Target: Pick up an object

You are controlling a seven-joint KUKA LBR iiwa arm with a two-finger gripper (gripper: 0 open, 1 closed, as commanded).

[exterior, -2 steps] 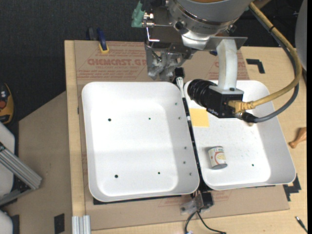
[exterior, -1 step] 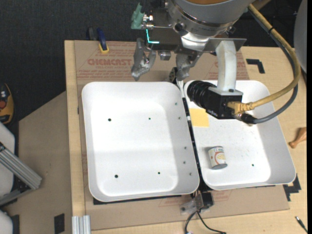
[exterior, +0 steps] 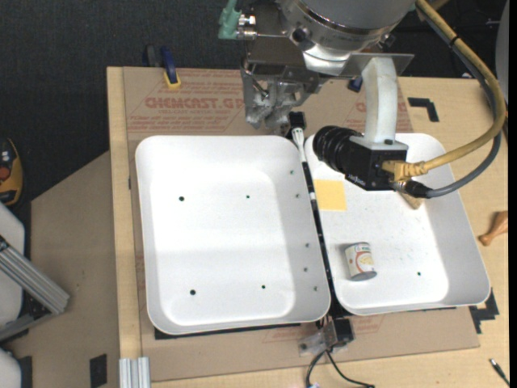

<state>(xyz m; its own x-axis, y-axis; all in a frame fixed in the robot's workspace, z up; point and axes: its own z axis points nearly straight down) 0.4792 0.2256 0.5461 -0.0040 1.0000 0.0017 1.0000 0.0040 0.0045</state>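
- Two shallow white bins sit side by side on the table (exterior: 202, 95), which is covered by a brown board with red lettering.
- The left bin (exterior: 161, 241) shows four small dark dots on its floor, two nearer the far side and two nearer the front.
- The right bin (exterior: 436, 281) holds two loose things: one yellow square pad (exterior: 329, 195) and one small can (exterior: 359, 261).
- The yellow square pad lies flat near the wall the two bins share, toward the far half of the bin.
- The small can lies on its side, white with an orange-and-yellow label, nearer the front and well apart from the pad.
- One arm reaches over the far edge of the bins; its end effector (exterior: 275, 103) hangs above the board just behind the left bin's far right corner. I cannot tell whether it is wide or narrow, and nothing is seen in it.
- One black cylindrical camera unit (exterior: 351, 156) is mounted on a white bracket (exterior: 381, 103), over the far part of the right bin, just beside the pad.
- One yellow cable (exterior: 460, 148) and one black cable run off from that unit to the right.
- One blue-and-yellow clamp (exterior: 168, 65) grips the board's far left edge.
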